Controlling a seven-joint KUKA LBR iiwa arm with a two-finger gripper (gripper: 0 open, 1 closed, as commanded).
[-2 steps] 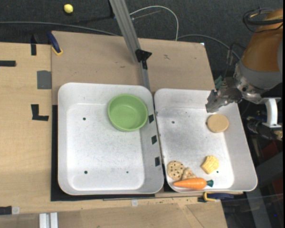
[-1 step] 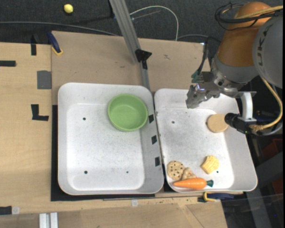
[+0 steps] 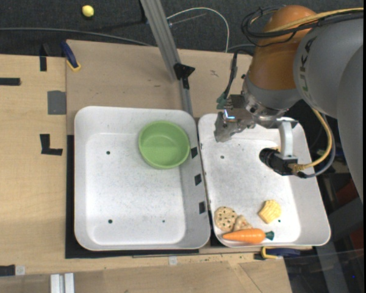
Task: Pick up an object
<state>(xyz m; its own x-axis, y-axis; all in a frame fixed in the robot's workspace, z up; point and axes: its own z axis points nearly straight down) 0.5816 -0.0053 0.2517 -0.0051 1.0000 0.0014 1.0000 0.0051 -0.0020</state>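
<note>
A green bowl (image 3: 164,144) sits upright in the left bin (image 3: 97,182), near its far right corner. In the right bin (image 3: 311,218), at the near edge, lie an orange carrot (image 3: 249,236), a round brown cookie (image 3: 224,217) and a yellow corn-like piece (image 3: 269,211). My gripper (image 3: 224,129) hangs over the far left corner of the right bin, well away from these items and just right of the bowl. Nothing shows between its fingers.
A grey metal pole (image 3: 165,38) slants down to the gap between the bins. A black cable fitting (image 3: 279,161) hangs from the wrist over the right bin. A small yellow ball (image 3: 88,10) lies on the dark floor beyond the bench.
</note>
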